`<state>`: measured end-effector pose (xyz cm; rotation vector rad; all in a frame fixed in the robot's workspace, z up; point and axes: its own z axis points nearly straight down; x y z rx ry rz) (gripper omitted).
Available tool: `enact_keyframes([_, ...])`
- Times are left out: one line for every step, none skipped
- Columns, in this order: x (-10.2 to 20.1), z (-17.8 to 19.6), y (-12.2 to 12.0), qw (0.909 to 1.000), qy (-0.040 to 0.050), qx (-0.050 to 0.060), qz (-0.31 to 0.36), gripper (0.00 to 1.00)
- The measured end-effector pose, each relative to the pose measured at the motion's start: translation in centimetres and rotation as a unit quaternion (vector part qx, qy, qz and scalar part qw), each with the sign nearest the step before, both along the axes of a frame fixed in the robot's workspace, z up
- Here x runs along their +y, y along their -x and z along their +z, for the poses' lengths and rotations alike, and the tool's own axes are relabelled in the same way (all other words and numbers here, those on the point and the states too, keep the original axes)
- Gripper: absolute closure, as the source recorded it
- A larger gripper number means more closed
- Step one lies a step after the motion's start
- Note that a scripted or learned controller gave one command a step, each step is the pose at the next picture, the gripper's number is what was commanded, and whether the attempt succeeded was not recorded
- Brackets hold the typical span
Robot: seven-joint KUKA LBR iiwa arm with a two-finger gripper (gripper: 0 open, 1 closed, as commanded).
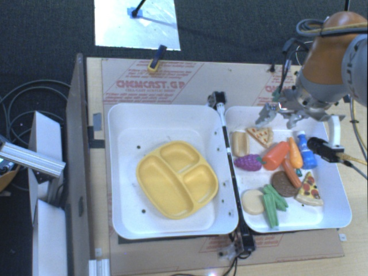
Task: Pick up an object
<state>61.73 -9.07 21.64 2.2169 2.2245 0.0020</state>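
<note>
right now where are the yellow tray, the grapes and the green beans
yellow tray (172,180), camera view, ridge between its compartments
grapes (248,162), camera view, middle of the bunch
green beans (272,201), camera view, middle of the pods

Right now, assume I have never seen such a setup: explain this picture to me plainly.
One camera looks down at a slant on a bench. The grey and orange machine at right is a robot arm; its gripper, two fingers spread apart, hovers over the right bin and holds nothing. That bin carries toy food: a pizza slice, purple grapes, a carrot, green beans and more. The left bin carries a yellow divided tray.
</note>
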Motion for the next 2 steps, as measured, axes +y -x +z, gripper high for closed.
enact_keyframes([-2.3, -10.5, 2.2, 0.9999, 0.0029, -0.011, 0.001, 0.0])
enact_keyframes([-2.9, -13.1, -4.9, 1.0, 0.001, -0.004, 0.002, 0.0])
